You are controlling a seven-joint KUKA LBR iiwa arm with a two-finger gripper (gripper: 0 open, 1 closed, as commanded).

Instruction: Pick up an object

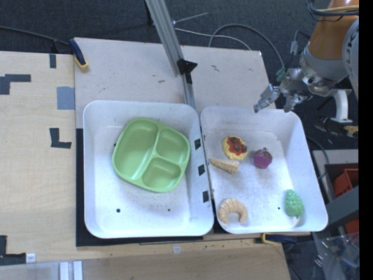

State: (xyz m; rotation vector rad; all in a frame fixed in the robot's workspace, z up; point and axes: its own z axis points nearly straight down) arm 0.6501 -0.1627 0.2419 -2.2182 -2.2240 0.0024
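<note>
My gripper (274,101) hangs over the back right corner of the right bin (309,156), above its rim, with its two fingers spread apart and nothing between them. In that bin lie a small pizza piece (235,147), a purple fruit (262,157), a tan cone-shaped piece (225,165), a croissant (233,210) and a green vegetable piece (294,203). All of them lie well in front of the gripper.
The left bin (96,174) holds a green divided plate (152,154). A grey metal pole (169,34) slants down to the seam between the bins. A blue and yellow tool (78,54) lies at the bench's back left.
</note>
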